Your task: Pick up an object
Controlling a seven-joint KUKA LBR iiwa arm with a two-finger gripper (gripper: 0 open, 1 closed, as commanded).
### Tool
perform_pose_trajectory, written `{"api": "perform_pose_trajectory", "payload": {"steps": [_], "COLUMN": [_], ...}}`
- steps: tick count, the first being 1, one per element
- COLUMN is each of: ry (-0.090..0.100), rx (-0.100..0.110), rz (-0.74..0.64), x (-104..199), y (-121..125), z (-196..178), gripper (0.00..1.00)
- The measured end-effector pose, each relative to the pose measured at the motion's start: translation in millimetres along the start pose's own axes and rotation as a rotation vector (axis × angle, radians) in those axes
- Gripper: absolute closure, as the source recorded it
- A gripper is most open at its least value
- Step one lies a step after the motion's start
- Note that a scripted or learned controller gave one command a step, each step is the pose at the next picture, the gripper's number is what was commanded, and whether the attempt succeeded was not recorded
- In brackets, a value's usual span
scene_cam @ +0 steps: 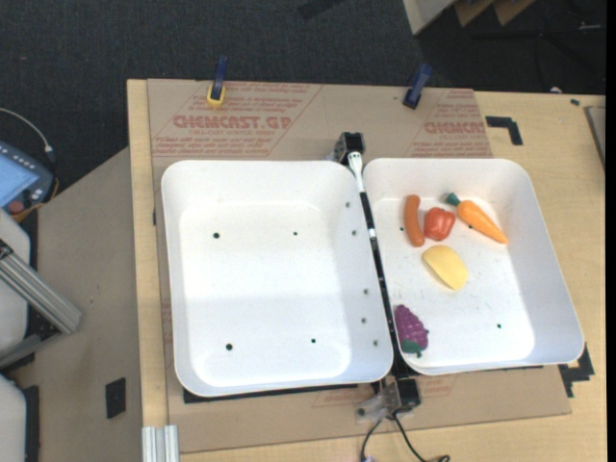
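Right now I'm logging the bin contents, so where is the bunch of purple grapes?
The purple grapes lie in the right bin, at its near-left corner beside the divider, below the yellow lemon.

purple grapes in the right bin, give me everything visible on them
The purple grapes are a small knobbly cluster, toy-like and probably plastic, deep purple with a glossy look. They lie flat at the near-left corner of the right bin, close against its left wall, apart from the yellow piece above them. Nothing grips them.
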State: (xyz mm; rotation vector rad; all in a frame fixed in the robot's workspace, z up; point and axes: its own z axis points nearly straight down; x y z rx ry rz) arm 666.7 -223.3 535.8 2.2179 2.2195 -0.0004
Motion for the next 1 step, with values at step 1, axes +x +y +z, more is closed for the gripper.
{"api": "perform_pose_trajectory", "payload": {"steps": [1], "ry": [0.0], "rx": [0.0], "rz": [0.0], "x": [0.0], "y": [0.0], "z": [0.0], "gripper": [1.0]}}
